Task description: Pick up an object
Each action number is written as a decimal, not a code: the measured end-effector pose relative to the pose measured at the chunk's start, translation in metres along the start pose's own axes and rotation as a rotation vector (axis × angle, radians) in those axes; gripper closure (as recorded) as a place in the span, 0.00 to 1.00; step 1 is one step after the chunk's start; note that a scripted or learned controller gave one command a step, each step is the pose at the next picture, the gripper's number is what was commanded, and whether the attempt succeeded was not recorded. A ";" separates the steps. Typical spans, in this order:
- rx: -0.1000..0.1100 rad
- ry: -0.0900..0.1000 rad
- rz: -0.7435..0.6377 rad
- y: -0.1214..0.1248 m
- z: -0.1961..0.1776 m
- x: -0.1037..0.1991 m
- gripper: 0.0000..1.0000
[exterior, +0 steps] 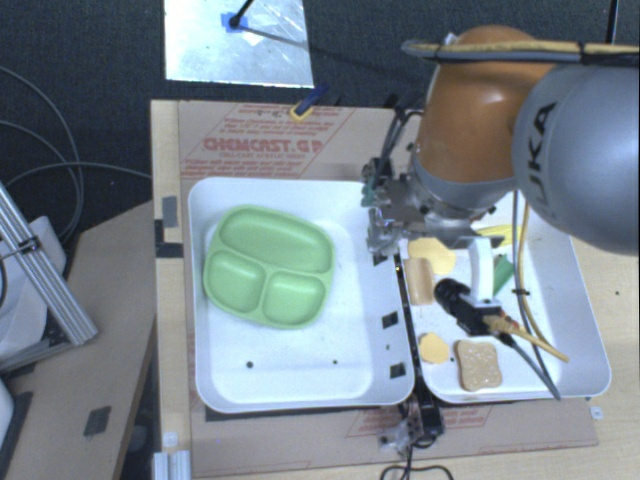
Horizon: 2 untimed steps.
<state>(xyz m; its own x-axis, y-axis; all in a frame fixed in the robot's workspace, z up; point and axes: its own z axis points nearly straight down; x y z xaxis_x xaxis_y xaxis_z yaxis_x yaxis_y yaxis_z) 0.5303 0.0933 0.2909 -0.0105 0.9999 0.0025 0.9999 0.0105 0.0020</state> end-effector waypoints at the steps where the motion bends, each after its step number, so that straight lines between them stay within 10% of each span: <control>1: -0.021 -0.001 0.008 0.035 -0.191 -0.030 1.00; 2: 0.012 -0.002 0.003 0.002 -0.078 0.014 1.00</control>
<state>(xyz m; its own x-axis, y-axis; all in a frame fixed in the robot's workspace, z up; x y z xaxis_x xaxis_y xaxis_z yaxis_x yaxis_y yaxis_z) 0.5324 0.1067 0.3685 -0.0076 1.0000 0.0003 0.9999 0.0076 -0.0100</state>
